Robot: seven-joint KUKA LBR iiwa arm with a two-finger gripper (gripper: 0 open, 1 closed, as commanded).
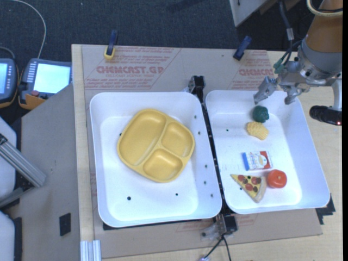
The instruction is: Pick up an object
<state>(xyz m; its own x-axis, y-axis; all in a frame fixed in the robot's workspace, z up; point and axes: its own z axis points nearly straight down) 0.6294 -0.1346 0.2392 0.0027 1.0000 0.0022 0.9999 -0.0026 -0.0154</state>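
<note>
The right bin [307, 140] holds a dark green lump [261, 113], a yellow corn-like piece [257, 130], a small red, white and blue carton [255, 160], a pizza slice [249, 185] and a red tomato [277, 179]. My gripper [278, 91] hovers over the far edge of that bin, just above and right of the green lump. Its two grey fingers [263, 91] stand apart with nothing between them.
The left bin [103, 145] holds a yellow divided plate [156, 144]. A black clip [196, 83] sits at the far end of the seam between the bins. Blue clamps [111, 43] hold the cardboard sheet at the back. Tablets lie off the bench at left.
</note>
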